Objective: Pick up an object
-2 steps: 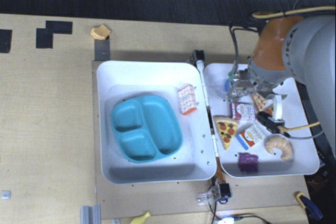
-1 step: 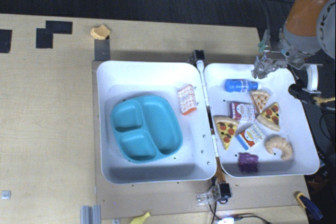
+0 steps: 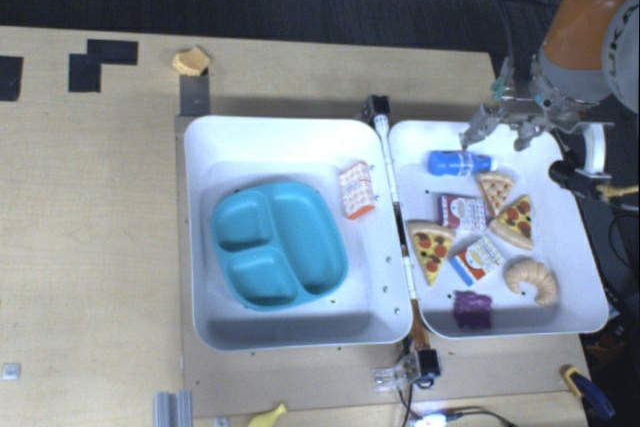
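My fingers point(image 3: 503, 125): spread wide, holding nothing, hovering just above-right of the small blue plastic bottle point(image 3: 459, 163).

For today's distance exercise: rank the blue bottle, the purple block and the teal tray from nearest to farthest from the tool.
1. Blue bottle, right bin, just below the tool.
2. Purple block, right bin's near edge.
3. Teal tray, left bin.

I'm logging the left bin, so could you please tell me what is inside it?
The left bin holds a turquoise divided tray and, beside it near the right wall, a small red-and-white packet. Whatever lies under the tray is covered.
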